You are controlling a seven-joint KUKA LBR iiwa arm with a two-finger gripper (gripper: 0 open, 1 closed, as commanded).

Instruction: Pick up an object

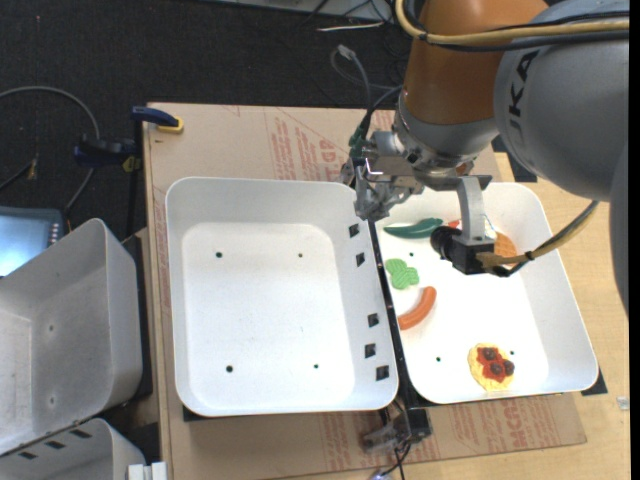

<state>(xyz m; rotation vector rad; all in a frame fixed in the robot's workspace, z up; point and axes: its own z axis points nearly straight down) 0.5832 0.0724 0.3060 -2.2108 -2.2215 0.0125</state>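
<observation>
My gripper hangs over the divider between the two bins, at the top left corner of the right bin. Just right of it lies a dark green curved pod. Below that are a light green leafy piece and an orange sausage-shaped piece. A small pizza-like disc with red spots lies near the bin's front. An orange item is partly hidden behind the arm's hardware. Nothing shows in the gripper's grasp.
The left bin sits next to the right one on a cardboard-covered bench. A grey tub stands off the bench at the left. Clamps grip the bench's far left corner.
</observation>
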